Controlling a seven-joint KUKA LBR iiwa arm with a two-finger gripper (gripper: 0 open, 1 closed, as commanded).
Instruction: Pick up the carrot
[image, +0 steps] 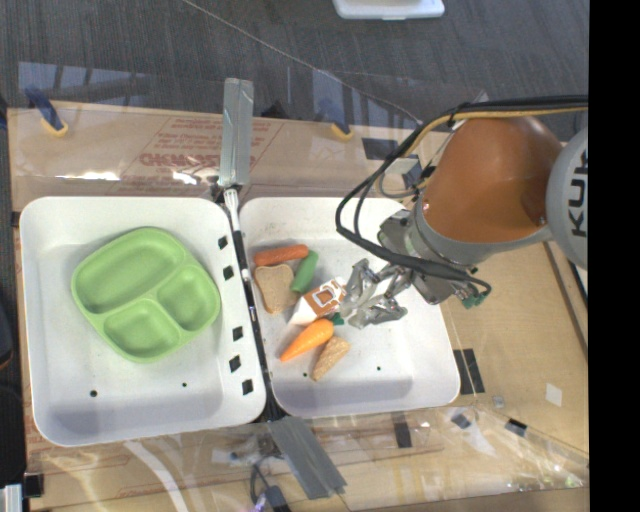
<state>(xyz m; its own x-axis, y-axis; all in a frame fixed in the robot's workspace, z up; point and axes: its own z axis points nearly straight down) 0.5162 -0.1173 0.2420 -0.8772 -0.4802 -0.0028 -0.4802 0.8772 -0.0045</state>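
The carrot (307, 339) is orange and lies slanted in the right bin (420, 375), its thick end up and to the right near a small green tip. My gripper (372, 297) hangs over the bin just right of and above that thick end. Its metal fingers (358, 277) stand open with nothing between them. The grey arm with its orange band (490, 180) reaches in from the right and hides the bin's far right corner.
Around the carrot lie a red-orange sausage (282, 255), a green vegetable piece (305, 270), a bread slice (272, 289), a white and orange wedge (318, 299) and a tan roll (330, 357). The left bin (60, 400) holds a green divided plate (146, 291).
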